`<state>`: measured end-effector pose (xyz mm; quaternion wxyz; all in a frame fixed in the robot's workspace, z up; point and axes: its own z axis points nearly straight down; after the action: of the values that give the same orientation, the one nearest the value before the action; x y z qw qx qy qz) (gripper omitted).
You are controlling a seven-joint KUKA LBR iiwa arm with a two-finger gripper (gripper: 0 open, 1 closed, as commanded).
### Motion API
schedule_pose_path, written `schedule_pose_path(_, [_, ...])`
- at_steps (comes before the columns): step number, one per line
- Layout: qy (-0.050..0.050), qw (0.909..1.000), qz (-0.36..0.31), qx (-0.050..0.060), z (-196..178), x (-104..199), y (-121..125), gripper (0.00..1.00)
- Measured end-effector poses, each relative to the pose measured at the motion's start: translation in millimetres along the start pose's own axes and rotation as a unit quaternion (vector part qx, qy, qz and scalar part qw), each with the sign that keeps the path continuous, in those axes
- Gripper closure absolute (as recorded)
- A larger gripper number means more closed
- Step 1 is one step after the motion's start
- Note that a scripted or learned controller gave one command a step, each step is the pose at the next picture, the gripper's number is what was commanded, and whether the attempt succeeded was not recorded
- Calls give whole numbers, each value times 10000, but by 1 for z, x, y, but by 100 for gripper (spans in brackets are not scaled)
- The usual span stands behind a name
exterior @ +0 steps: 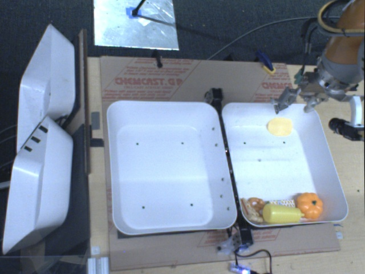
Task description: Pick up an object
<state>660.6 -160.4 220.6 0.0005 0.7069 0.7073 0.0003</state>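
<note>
My gripper (296, 104) hangs over the far edge of the right bin (333, 170), its two fingers spread open with nothing between them. A flat pale yellow disc (280, 127) lies in that bin just below and left of the fingers. Along the bin's near wall sit an orange pumpkin-shaped toy (309, 205), a yellow-green bottle-shaped thing (280, 213) and a brown pretzel-like piece (252, 206).
The left bin (122, 170) stands beside the right one, with a black divider (228, 158) between them. Both rest on a cardboard sheet (148, 79). White housings (43, 141) stand at the far left. A blue clip (266, 63) lies behind the right bin.
</note>
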Motion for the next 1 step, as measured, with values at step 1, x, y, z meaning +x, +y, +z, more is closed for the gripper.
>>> schedule_pose_path(1, [4, 10000, 5, 25, 60, -6, -3, 0])
